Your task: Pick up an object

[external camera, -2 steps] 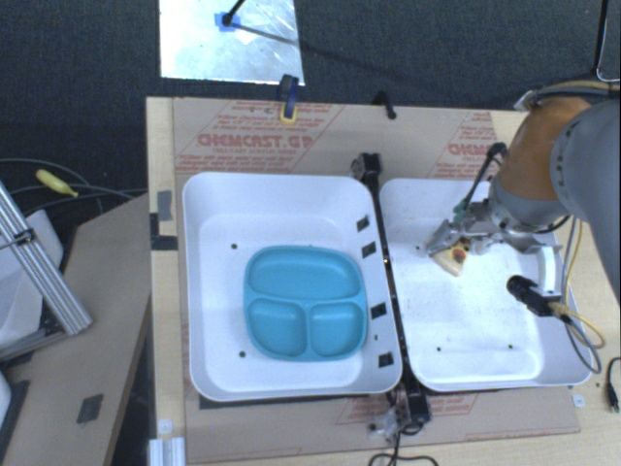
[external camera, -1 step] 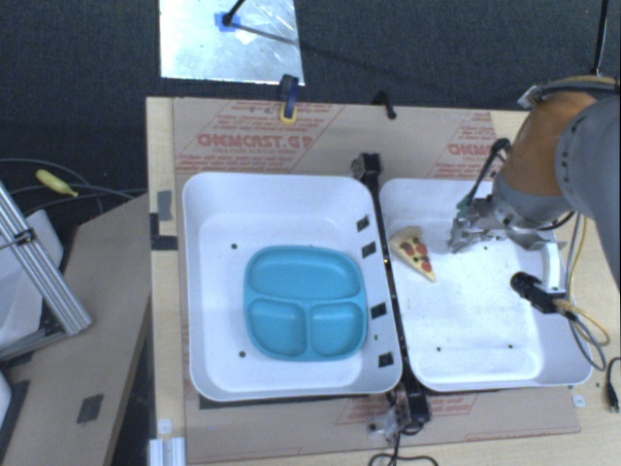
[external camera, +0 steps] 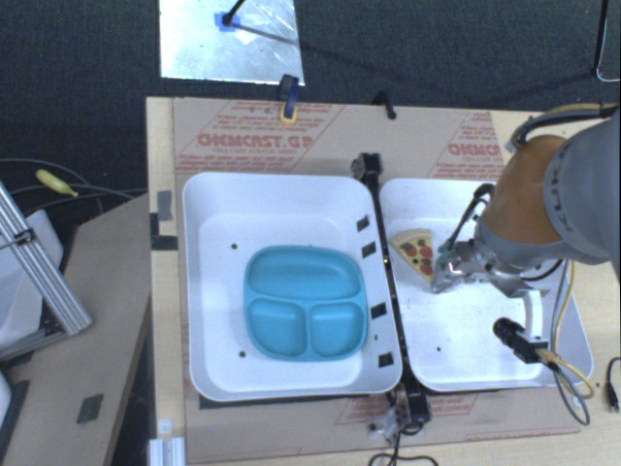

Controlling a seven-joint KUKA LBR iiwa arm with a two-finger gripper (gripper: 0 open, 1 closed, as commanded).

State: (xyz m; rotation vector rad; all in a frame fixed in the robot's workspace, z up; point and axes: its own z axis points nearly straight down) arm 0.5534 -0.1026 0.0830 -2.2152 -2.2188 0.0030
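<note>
Pizza slice [external camera: 415,249] flat in right bin [external camera: 485,362], just left of gripper [external camera: 444,278], touching or apart unclear, blue plate [external camera: 305,302] in left bin [external camera: 218,357].

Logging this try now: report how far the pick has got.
Done: the gripper is down in the right bin, beside the pizza slice. In hand: closing in on the slice, which lies flat on the bin floor. Left: grasping and lifting it. The blue tray sits in the left bin.
</note>
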